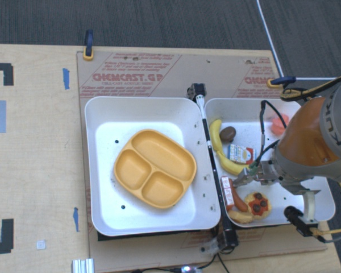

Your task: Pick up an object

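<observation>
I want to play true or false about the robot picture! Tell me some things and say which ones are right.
1. The orange divided plate lies in the left bin. True.
2. The banana is on the orange plate. False: it lies in the right bin.
3. A small brown thing sits beside the banana. True.
4. The plate has toys in it. False: its three sections hold nothing.
5. The pincer hangs over the right bin. True.
</observation>
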`<state>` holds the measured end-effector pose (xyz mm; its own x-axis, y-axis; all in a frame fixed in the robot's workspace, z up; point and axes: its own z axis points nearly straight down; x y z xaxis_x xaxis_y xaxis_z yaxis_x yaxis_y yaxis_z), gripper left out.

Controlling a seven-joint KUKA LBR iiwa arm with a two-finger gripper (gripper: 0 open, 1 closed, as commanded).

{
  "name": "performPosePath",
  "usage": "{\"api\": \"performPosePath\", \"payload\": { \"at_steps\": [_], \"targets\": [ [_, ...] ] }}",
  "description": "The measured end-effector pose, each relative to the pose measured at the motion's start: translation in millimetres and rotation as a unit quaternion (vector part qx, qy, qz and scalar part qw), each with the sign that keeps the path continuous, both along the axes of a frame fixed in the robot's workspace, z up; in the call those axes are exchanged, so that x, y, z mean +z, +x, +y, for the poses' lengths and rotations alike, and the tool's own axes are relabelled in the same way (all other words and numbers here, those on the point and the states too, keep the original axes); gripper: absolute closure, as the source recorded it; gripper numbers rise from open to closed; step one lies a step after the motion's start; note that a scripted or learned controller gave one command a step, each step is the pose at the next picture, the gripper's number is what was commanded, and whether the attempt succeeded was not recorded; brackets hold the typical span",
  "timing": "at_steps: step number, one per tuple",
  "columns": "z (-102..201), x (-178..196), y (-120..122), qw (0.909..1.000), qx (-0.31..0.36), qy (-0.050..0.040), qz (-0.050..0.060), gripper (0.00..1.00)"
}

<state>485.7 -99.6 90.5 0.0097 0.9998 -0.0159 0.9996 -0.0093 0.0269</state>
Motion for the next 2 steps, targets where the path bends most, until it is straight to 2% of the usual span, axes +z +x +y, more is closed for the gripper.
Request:
{"api": "performPosePath", "payload": {
  "at_steps": [2],
  "targets": [
    [-0.5,-0.2,-0.1,1.0000,0.001,0.0007,0.000,0.00]
  ]
}}
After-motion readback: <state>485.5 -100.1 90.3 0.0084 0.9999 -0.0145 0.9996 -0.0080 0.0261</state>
